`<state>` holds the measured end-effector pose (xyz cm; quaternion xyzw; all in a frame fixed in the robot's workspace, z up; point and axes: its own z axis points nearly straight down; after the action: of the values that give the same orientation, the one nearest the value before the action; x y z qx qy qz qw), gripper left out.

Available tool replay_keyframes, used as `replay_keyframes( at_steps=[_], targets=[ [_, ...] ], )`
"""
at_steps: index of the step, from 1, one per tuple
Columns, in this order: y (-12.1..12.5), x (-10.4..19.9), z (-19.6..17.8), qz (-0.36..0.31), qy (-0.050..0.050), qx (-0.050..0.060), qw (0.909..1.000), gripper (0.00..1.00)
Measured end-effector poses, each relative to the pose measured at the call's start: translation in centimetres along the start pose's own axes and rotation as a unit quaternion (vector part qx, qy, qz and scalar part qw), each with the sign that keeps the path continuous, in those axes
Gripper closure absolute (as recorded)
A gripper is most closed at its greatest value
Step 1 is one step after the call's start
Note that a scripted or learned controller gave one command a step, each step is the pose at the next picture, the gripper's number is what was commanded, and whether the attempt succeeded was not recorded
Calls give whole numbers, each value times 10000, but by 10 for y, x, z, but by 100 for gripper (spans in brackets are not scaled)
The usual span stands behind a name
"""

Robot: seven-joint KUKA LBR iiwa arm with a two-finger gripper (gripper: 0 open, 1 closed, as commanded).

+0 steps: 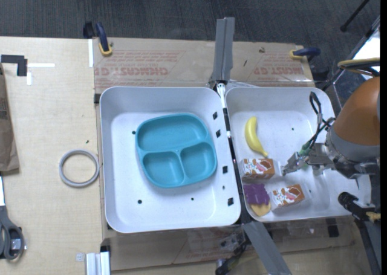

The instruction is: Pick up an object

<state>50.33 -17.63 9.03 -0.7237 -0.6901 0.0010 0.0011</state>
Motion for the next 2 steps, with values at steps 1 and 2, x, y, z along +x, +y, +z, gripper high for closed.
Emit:
replay_keyframes(
  at_steps=[1,2],
  targets=[
    [97,81,-2,-221,-9,-15,9998,0],
    [137,18,-100,-982,-13,-18,9952,0]
  ],
)
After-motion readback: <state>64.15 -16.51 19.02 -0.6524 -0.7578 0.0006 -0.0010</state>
